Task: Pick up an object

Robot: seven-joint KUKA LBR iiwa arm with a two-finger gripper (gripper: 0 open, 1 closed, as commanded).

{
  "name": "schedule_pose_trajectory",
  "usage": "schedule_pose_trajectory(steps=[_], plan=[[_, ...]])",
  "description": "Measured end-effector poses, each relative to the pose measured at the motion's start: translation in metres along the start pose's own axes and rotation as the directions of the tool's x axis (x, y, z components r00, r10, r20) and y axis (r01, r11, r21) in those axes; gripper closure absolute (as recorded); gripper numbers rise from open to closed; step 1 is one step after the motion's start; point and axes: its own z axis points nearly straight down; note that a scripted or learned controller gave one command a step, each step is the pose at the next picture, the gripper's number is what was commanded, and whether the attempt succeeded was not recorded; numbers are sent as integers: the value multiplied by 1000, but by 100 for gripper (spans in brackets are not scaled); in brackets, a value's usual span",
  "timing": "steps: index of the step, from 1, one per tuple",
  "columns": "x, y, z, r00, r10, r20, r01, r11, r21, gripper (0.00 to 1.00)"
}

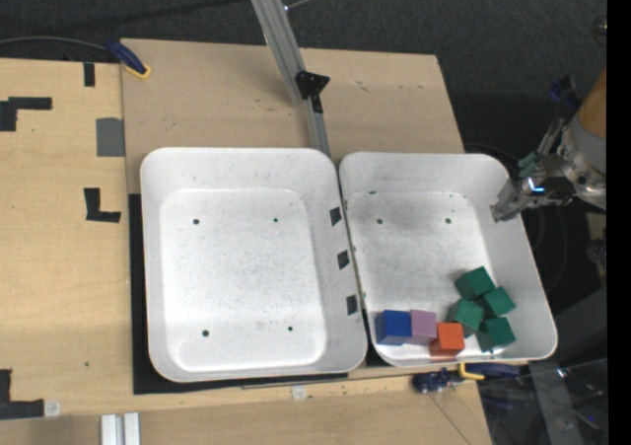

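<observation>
Several small blocks lie in the near right corner of the right bin (414, 177). A blue block (395, 325), a pale purple block (423, 324) and an orange block (450, 336) sit in a row along the front wall. Several green blocks (483, 305) cluster just right of them. My gripper (521, 192) hovers over the bin's right rim, well behind the blocks and apart from them. Nothing shows in it.
The left bin (168, 186) sits beside the right one. A slanted metal bar (281, 34) runs from the top down to the gap between the bins. Black clips (343, 258) line that gap. Wooden bench surface extends left.
</observation>
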Motion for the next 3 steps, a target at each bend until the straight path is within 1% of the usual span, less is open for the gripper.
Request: schedule_pose_trajectory(steps=[1,2,3], plan=[[48,9,-5,1000,-5,-4,5,1000,5,100],[97,17,-7,1000,-5,-4,5,1000,6,100],[144,18,8,1000,-4,-3,4,1000,8,100]])
